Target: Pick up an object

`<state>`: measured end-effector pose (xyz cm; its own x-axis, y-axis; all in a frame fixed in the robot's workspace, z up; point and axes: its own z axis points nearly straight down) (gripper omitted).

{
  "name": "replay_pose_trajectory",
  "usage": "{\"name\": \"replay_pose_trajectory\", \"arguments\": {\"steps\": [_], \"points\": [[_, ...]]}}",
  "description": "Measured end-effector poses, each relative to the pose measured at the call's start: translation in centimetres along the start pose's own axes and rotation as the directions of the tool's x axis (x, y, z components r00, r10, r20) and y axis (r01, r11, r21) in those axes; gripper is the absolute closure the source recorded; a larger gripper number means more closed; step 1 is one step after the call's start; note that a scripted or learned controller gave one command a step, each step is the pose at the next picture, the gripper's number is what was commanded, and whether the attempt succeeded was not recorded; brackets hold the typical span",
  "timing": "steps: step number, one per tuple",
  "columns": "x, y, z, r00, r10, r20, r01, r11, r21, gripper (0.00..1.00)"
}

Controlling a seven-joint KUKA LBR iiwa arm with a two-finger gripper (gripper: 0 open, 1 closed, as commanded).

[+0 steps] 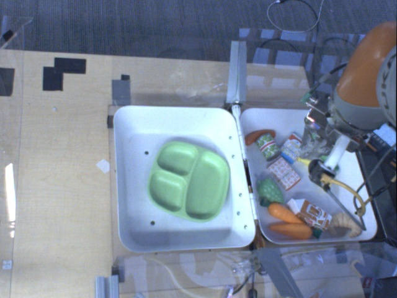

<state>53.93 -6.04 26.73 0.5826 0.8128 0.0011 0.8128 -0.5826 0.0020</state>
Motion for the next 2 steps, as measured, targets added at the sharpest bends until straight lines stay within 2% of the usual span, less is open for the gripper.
{"name": "replay_pose_trajectory", "arguments": {"steps": [1,2], "points": [[0.1,0.0,-1.0,1.000,-0.010,0.000,0.010,1.000,-0.001,1.00],[-4.5,1.3,9.0,0.969,0.249,0.001,-0.249,0.969,0.001,1.00]]}}
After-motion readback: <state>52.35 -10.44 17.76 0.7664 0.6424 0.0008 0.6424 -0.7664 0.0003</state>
